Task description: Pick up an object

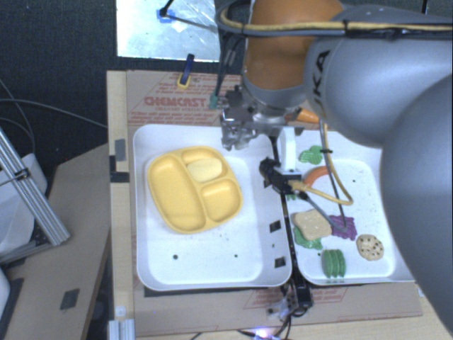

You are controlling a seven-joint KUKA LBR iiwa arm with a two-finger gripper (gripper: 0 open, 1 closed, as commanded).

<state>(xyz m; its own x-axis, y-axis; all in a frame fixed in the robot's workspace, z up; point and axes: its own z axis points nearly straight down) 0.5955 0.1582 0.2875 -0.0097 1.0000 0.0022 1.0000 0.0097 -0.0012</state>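
You have the grey arm with its orange band [294, 41] reaching in from the right, and its two-finger gripper [237, 139] hangs over the top edge of the left white bin [212, 268], just above the far corner of the yellow three-compartment plastic tray [195, 188]. That tray lies tilted in the bin's upper half, near the left wall; the bin's lower half and right strip are bare floor. You cannot tell from here whether the gripper is released or clenched, and nothing shows between its tips.

The small toy foods sit in the right white bin [379, 172]: a tan sandwich slice [312, 224], a round speckled cookie [369, 246], a green ridged piece [333, 262], a purple piece [342, 227], an orange curved piece [316, 176]. They crowd the bin's left and lower parts, close to the divider between the bins.
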